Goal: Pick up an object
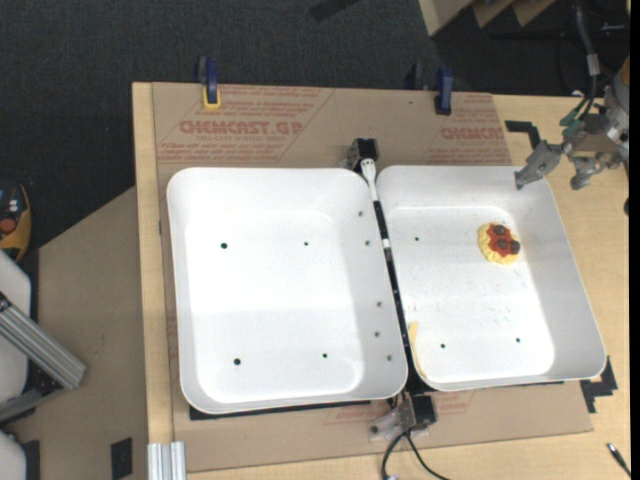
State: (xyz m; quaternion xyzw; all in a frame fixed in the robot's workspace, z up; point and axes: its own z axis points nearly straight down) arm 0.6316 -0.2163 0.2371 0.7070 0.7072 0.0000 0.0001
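The tool (558, 167) hung at the far right corner of the right bin (565, 268), its two grey fingers (530, 171) spread apart with nothing between them. One fingertip reached over the bin's upper right rim; the other sat further right, above the bare desk (600, 248). The wrist and cabling rose behind it toward the right edge of the scene.

Below and to the left of the tool, well inside the right bin, lay a small yellow object with red and dark markings (499, 242). It rested flat on the white floor of the bin, in the upper right part, apart from the tool and from every wall. A pale yellowish scrap (412, 333) showed at the bin's lower left edge, close to the seam between the bins.

The left bin (190, 268) stood just beside the right one, the two touching along a dark strip running down the middle. Both sat on a brown board printed with red lettering (240, 126), held to the desk by two blue clamps (209, 71) along its far edge. A small black fitting (363, 152) marked the top of the seam, and a cable (400, 448) trailed from a similar fitting at the near edge. Dark carpet (80, 68) surrounded the desk.
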